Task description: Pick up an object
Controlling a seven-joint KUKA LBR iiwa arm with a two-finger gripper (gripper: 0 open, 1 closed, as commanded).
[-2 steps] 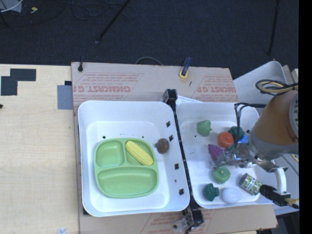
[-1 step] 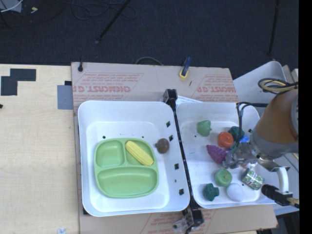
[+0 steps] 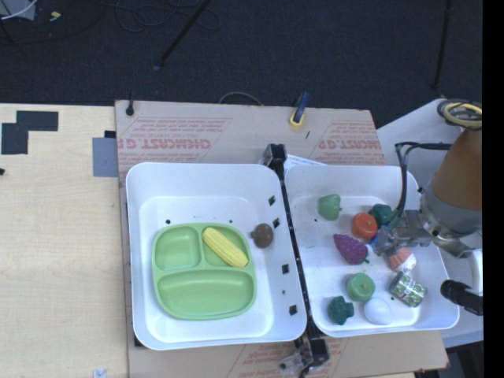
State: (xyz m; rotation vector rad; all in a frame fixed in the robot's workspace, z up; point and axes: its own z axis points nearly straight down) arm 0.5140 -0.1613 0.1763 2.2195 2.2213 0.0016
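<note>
My gripper reaches in from the right and hangs low over the right bin. It sits among an orange-red round fruit, a dark teal piece and a pink piece. Purple grapes lie just left of it. Nearer the front are a green round fruit, a dark green broccoli, a white egg and a small can. A light green piece lies toward the back.
The left bin holds a green divided plate with a yellow corn cob in one section, and a brown ball beside it. A black clip joins the bins at the back. The grey arm covers the right bin's right edge.
</note>
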